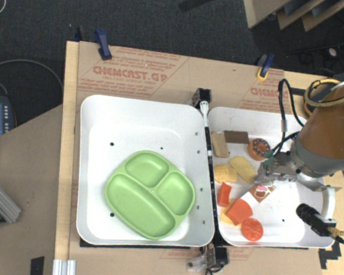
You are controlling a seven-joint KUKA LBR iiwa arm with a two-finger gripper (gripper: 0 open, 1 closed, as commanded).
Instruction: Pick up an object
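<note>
Small red-white obj (262, 192) sits in right bin (284, 234), mid-floor, right under gripper (270, 174); can't tell gripper state, wrist blocks it; orange block (238, 211), red disc (251, 229), yellow pcs (234, 169) crowd just beside; risk: clutter gets nudged or grasp slips off small obj; green tray (149, 193) in left bin (96, 156), well apart.

A grey arm with an orange band (329, 123) lowers its tool (266, 177) into the right bin (308, 240) among scattered food pieces, just above a small red-and-white item (261, 193); a green divided tray (149, 193) lies in the left bin (100, 120).
</note>
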